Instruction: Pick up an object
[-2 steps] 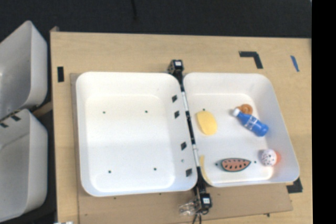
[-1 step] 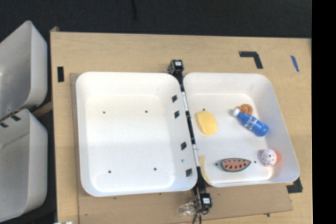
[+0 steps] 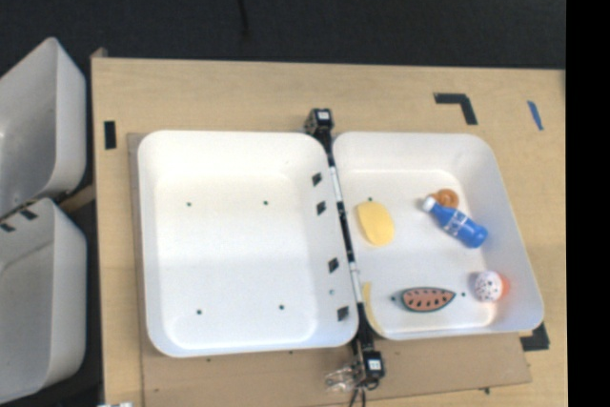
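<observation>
In the right bin (image 3: 496, 169) lie a yellow oval (image 3: 376, 224) at 9 o'clock, a blue bottle (image 3: 456, 223) tilted at 2, a watermelon slice (image 3: 426, 299) at 6 and a white ball (image 3: 486, 286) at 4.

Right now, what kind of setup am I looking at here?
Likely a lab bin-picking bench, not a home: two shallow white bins, left bin and right bin, sit clipped together on a wooden board, with small test items like a blue bottle and watermelon-slice toy.

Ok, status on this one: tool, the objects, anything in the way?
Nothing picked yet. Right bin holds yellow piece, blue bottle, watermelon slice, small ball. All lying apart, nothing on top of them.
</observation>
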You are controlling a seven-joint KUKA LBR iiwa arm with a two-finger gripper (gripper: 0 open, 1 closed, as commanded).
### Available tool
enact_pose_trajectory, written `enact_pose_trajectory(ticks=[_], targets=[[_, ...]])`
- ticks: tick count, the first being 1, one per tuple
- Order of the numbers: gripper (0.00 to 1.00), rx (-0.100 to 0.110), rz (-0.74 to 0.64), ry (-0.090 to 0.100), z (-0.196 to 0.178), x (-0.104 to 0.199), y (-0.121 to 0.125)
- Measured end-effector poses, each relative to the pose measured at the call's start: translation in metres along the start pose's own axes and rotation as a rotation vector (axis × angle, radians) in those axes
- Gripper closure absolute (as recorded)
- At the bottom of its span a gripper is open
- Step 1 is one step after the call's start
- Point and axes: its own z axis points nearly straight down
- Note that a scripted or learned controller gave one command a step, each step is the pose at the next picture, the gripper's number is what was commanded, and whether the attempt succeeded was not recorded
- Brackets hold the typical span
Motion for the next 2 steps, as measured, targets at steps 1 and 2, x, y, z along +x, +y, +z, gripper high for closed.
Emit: enact_pose_trajectory(ticks=[1,2], targets=[[0.00,-0.001,-0.001,0.000,0.000,0.000,0.001],[0.00,0.018,0.001,0.006,0.178,0.001,-0.049]])
